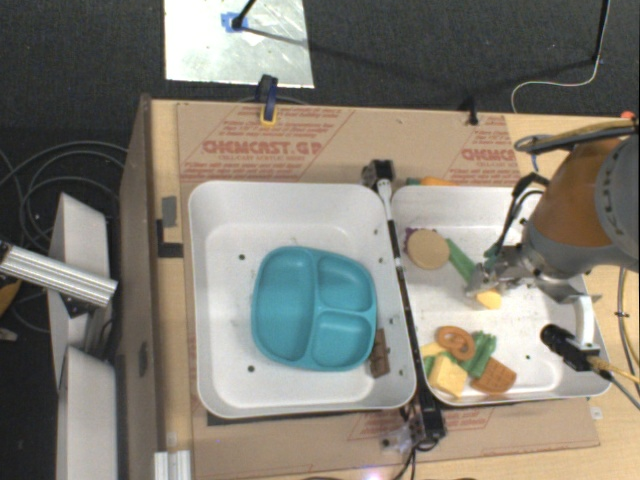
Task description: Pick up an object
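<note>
Yellow food piece (489,299) is what I take as the target; it lies on the floor of the right bin (520,203), near the middle, just under the tip of the pincer (484,283). From my screen the pincer comes in from the right and its tip seems to touch the piece or stand just above it; I cannot tell which. I also cannot tell the state of the pincer, because the wrist covers the tip.

A green stick (461,260) lies just left of the tip, running up and left toward a round brown patty (428,249). So the room on the left side is tight, and I judge a small drift that way would catch the stick instead.

Lower in the same bin is a heap of toy food (467,361), well apart from the tip. The left bin (220,268) holds a teal divided plate (313,306). Both bins sit on a brown counter (300,143).
</note>
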